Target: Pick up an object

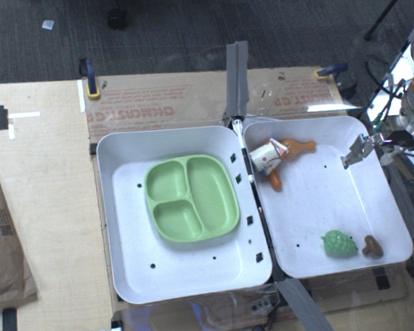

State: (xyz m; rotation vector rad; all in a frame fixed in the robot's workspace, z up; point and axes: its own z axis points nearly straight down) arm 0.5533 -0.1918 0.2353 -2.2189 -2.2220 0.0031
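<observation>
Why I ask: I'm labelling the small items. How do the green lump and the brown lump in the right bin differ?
The green lump is bigger than the brown lump. The green lump looks bumpy and tapers toward the brown lump, which looks smooth and rounded. The green lump lies further from the bin's right wall; the brown lump lies nearer to it. Both rest near the front of the right bin, apart from the gripper.

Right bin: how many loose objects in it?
4. A white carton and an orange toy touch near the far-left corner of the right bin; a green ridged piece and a small brown piece sit near the front-right. Nothing looks hidden.
</observation>
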